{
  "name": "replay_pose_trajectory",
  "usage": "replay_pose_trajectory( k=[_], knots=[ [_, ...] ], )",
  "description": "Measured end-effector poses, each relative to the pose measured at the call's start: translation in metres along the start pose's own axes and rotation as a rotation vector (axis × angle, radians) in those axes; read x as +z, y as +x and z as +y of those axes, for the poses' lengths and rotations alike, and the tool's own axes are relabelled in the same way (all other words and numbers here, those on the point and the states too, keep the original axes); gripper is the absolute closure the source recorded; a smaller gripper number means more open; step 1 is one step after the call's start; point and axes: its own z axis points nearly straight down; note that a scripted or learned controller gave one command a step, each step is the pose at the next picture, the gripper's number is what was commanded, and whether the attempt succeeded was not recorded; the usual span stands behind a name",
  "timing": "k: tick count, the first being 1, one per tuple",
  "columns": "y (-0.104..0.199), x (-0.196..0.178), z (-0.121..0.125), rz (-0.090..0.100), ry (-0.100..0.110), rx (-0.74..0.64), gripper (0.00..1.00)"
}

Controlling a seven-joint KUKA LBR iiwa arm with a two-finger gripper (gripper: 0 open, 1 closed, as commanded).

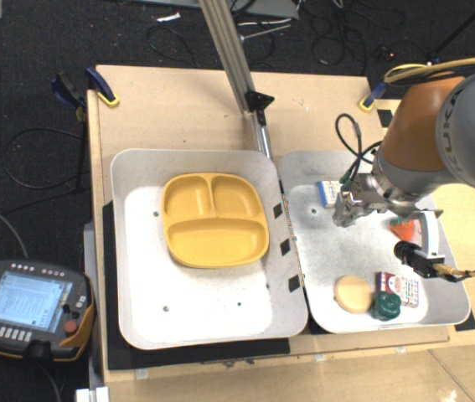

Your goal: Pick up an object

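The left bin holds a yellow divided plate, lying flat near its centre. The right bin holds the candidate objects: a small blue-and-white packet near the far-left corner, a pale round item near the front edge, and just beside it a green object resting against a small printed card. A red-and-white item lies partly under the arm.

The gripper sits low over the right bin, just beside the blue-and-white packet. Whether the pincer is wide or narrow cannot be told from this angle; nothing is seen between its tips.

Risk: closing beside the packet instead of around it would likely push it toward the bin wall, yielding an empty grasp.
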Motion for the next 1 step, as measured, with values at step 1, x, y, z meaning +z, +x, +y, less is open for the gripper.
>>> replay_pose_trajectory(
  k=[1],
  knots=[
    [0.0084, -0.0504, -0.0038, 0.001, -0.001, -0.004, 1.0]
  ],
)
